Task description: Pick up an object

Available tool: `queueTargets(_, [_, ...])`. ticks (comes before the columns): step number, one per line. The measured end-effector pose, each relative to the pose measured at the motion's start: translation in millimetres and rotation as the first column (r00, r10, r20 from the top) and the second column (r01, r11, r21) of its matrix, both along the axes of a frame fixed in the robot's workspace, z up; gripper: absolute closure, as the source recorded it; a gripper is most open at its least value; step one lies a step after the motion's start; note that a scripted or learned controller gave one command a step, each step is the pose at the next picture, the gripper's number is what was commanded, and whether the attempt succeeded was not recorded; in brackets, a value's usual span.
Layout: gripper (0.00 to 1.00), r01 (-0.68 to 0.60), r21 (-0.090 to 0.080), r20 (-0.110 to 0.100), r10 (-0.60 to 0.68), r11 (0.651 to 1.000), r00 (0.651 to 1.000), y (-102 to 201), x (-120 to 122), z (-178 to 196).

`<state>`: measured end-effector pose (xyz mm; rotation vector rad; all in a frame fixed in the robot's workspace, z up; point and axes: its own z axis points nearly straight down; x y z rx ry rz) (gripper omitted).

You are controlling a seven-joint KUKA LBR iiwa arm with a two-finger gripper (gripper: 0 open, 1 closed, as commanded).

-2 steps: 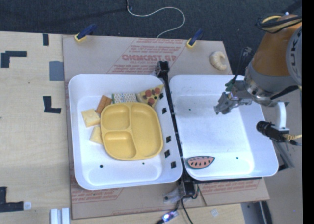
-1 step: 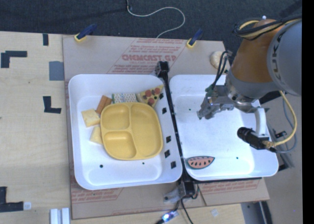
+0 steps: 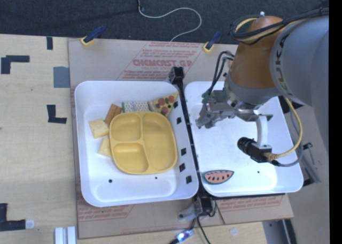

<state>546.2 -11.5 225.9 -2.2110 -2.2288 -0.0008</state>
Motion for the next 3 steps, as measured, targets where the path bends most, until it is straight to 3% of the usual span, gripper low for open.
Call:
queueTargets(1, [1.0,0.002,-0.001,-0.001,-0.002,1.0,1.0,46.4,-0.3,7.7])
queueTargets(2, [1.0,0.007,-0.003,-0.001,-0.007,1.0,1.0,35.2,-3.3,3.5])
queueTargets(3, [1.0,0.006,-0.002,-0.001,-0.006,1.0,1.0,43.1,-1.1,7.4])
